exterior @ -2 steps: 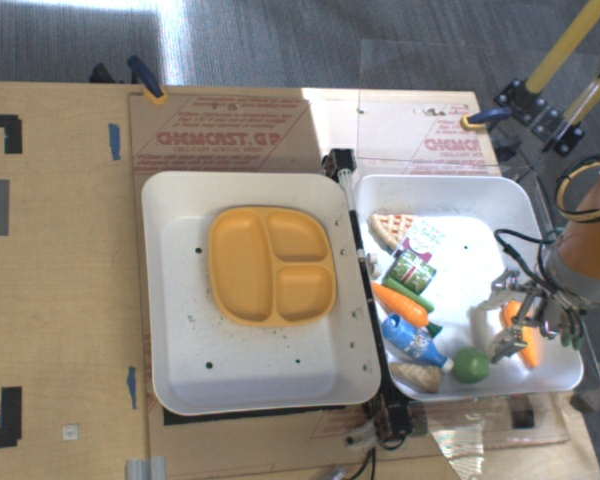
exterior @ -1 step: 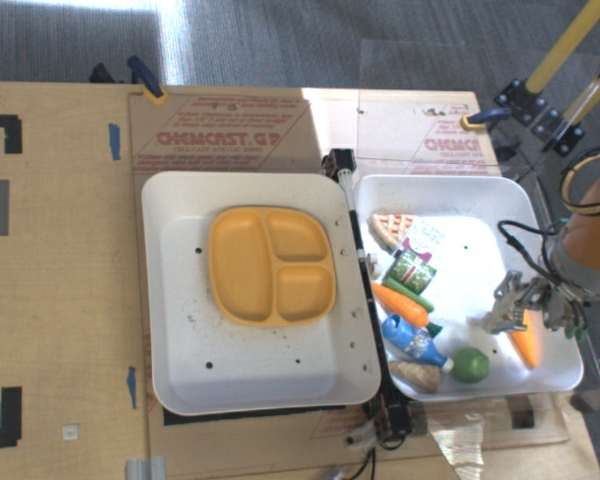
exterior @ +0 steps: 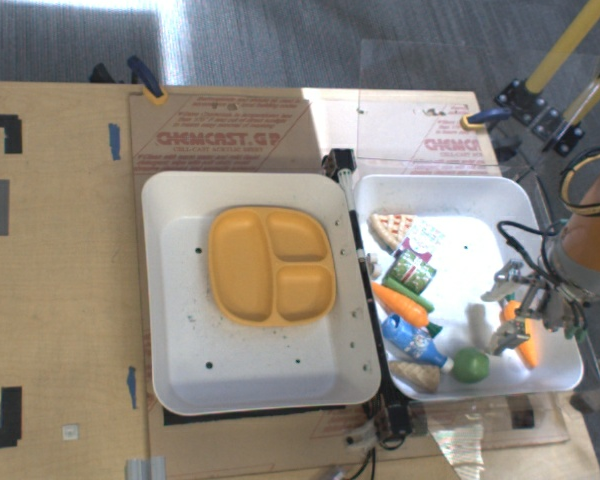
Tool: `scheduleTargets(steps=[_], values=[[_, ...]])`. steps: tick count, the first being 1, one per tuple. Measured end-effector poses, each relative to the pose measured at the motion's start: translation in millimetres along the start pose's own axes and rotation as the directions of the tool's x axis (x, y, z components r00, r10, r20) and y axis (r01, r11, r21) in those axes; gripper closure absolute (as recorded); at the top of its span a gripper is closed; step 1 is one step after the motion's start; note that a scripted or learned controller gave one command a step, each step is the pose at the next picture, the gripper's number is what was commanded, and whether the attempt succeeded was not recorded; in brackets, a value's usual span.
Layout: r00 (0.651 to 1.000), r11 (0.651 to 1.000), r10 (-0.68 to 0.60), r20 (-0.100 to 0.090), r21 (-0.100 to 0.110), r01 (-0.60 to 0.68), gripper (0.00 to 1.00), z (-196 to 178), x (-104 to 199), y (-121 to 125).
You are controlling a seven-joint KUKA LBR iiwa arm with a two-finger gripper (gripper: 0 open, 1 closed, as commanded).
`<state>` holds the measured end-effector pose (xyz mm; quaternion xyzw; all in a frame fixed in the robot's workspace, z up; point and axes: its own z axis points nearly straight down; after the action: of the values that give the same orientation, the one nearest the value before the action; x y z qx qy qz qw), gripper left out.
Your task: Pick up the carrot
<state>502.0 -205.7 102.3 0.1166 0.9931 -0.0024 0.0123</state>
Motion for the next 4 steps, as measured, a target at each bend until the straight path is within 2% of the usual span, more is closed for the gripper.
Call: scheduleTargets(steps=[1, 2, 3, 4], values=[[0.988, 0.988, 0.155, -0.015, -0.001, -0.155, 0.00, 12.9, -10.0, -1.5], [0.960, 0.960, 0.279, -0.012, -0.001, -0.279, 0.00, 12.4, 13.8, -17.1], [0.812, 0.812, 0.584, -0.021, -0.002, -0.584, 0.00, 13.0, 5.7, -10.8], [0.812, 0.812, 0.583, -0.004, -0.005, -0.583, 1.00, 0.1, 0.9, -12.8]])
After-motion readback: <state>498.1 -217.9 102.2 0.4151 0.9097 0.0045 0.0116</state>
